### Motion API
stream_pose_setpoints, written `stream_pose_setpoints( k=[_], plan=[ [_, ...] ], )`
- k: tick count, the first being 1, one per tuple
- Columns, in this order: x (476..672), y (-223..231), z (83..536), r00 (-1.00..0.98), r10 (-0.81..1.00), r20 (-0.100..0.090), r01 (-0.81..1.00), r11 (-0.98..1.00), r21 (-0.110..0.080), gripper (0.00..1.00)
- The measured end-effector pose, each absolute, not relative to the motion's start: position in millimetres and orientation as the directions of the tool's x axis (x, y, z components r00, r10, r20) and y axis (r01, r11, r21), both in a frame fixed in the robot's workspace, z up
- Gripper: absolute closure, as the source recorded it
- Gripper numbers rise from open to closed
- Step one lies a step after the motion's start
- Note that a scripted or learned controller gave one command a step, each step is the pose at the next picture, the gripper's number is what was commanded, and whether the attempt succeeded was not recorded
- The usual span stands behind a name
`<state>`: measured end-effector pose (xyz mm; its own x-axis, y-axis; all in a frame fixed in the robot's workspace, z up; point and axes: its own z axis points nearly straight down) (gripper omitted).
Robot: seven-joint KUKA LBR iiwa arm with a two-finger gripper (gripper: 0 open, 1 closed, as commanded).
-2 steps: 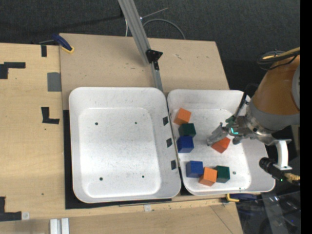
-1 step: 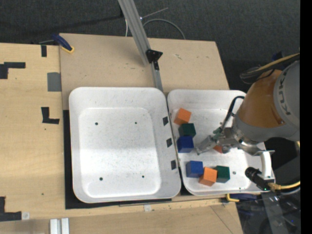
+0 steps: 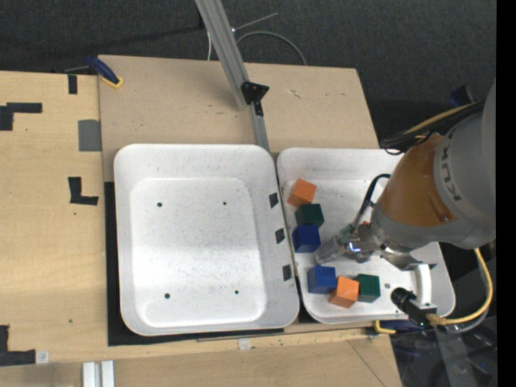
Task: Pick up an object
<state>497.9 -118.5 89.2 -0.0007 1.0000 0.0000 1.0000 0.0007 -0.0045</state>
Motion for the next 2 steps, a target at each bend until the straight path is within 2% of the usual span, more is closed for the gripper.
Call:
stream_pose_setpoints(
  k=[1, 2],
  plan=[
    [498.1, -117.5, 101.0, -0.002, 1.000, 0.002, 1.000, 0.002, -0.005, 1.00],
    [495.4, -125.0, 146.8, 0.000, 1.000, -0.001, 1.000, 0.000, 0.002, 1.00]
  ],
)
